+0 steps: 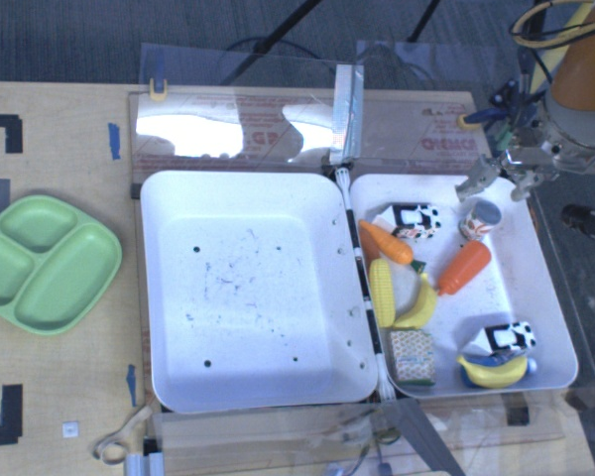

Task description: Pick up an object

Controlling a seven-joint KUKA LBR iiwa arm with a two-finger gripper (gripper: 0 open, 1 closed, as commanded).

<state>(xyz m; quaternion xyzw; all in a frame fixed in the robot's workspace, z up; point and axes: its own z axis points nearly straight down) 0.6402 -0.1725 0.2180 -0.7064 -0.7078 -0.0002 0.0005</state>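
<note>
My gripper (503,174) hovered at the far corner of the right bin (550,296); whether its jaws stood apart or together, I could not tell. The carrot (463,267) lay just below it in that bin, likely light, stiff, slippery plastic, best pinched across its thick middle.

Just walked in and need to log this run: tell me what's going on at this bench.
A robot arm reaches in from the right, its gripper hovering over the far corner of the right bin, nothing visibly in it. That bin holds toys: two carrots, a corn cob, two bananas, two toy cows and a small box. The left bin sits beside it; a green divided plate lies on the bench.
</note>
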